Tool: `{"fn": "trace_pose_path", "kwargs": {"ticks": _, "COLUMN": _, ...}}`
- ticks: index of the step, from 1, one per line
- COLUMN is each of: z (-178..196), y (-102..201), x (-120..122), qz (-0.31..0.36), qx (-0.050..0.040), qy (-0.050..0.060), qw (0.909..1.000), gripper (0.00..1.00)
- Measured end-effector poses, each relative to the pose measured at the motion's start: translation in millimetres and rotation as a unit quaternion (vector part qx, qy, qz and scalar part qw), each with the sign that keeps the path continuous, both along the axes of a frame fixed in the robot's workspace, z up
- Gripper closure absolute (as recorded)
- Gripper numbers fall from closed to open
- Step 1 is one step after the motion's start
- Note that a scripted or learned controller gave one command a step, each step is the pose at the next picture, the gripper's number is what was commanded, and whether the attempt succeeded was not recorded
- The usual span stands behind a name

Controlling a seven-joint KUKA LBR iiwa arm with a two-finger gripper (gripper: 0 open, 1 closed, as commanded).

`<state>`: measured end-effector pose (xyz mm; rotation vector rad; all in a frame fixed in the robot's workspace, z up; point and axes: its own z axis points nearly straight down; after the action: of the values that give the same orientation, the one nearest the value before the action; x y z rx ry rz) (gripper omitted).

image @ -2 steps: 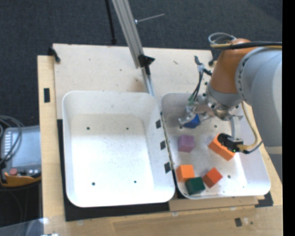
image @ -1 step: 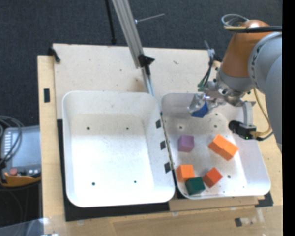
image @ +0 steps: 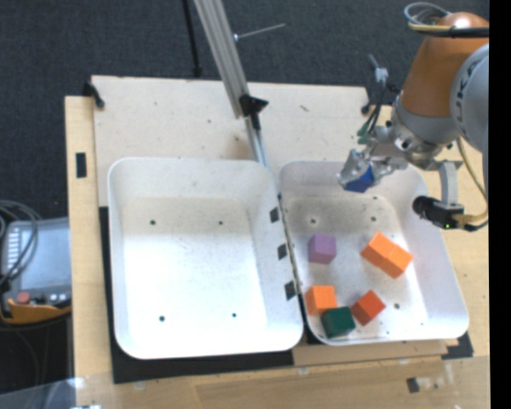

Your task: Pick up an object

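Note:
My gripper [image: 356, 175] hangs over the far end of the right bin [image: 434, 301], reaching in from the right. It is shut on a small blue block [image: 362, 181], which shows between and just below the fingertips. Lying in the right bin below are a purple cube [image: 322, 248], a large orange block [image: 387, 255], a small orange cube [image: 321, 297], a green cube [image: 338, 320] and a red-orange cube [image: 369, 306].
The left bin [image: 119, 228] adjoins the right one. A slanted metal rail [image: 226, 54] runs from the top down to the gap between the bins. A control pendant [image: 34, 267] lies off the bench at the left.

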<state>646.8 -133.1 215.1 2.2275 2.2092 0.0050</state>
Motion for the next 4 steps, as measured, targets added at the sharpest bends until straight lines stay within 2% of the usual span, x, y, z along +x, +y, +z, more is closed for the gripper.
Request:
{"fn": "trace_pose_path", "kwargs": {"ticks": 1, "z": 25, "y": -1, "x": 1, "qz": 0.003, "qx": 0.0003, "qy": 0.001, "qw": 1.0, "gripper": 1.0}}
{"fn": "trace_pose_path", "kwargs": {"ticks": 4, "z": 33, "y": 174, "x": 13, "qz": 0.008, "qx": 0.0012, "qy": 0.002, "qw": 1.0, "gripper": 1.0}}
